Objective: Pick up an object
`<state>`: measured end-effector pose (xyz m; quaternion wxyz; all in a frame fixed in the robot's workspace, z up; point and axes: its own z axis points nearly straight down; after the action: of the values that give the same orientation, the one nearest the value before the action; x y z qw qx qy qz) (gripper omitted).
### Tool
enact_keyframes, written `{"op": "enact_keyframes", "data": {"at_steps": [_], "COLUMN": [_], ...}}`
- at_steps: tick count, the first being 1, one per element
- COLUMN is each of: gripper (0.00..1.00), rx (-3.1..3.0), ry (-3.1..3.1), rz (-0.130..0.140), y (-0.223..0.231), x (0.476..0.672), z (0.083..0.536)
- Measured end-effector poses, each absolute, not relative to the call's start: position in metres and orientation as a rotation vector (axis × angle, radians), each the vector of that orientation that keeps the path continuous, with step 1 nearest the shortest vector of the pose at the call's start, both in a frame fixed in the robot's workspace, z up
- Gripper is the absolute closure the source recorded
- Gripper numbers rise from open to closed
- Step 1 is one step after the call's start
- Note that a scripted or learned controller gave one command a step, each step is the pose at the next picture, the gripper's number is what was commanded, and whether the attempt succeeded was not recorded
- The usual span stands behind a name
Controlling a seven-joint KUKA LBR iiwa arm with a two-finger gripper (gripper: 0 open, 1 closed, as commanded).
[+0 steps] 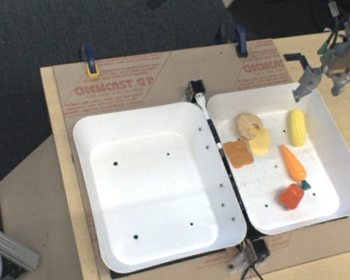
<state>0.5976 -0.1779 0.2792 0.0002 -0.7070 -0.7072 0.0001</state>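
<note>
Jaws spread apart, nothing between them — the grey two-finger gripper (319,84) hangs over the upper right corner of the right shallow white plastic bin (346,161), one dark finger at the bin's rim, the other further right over the bench.

Candidate objects all lie in the right bin. Yellow toy corn cob (297,127) lies just below the gripper, nearest to it. Tan round bread-like piece (248,124) touches a pale yellow wedge (260,143), which sits just beside a flat brown toast-like square (238,154) against the bin's left wall. Orange toy carrot (293,162) lies lower, with a small red tomato-like piece (291,197) near its tip. Left white bin (99,201) carries only small dark dots on its floor.

Risks, as judged from this position:
- Gripper sits at the rim; a straight descent could strike the bin wall rather than reach an object.
- Corn cob is rounded and smooth-looking — closing off-centre would likely squirt it sideways.
- Bread, wedge and toast are crowded; fingers may land on a neighbour and jam.
</note>
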Motion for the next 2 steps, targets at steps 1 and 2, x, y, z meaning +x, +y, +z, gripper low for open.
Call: {"op": "enact_keyframes", "data": {"at_steps": [1,2], "gripper": [0.0,0.0], "rx": [-2.22,-2.209], "ry": [-2.215,-2.217], "rz": [0.007,-0.009], "y": [-0.216,-0.218], "x": [0.619,0.617], "z": [0.154,0.082]}}
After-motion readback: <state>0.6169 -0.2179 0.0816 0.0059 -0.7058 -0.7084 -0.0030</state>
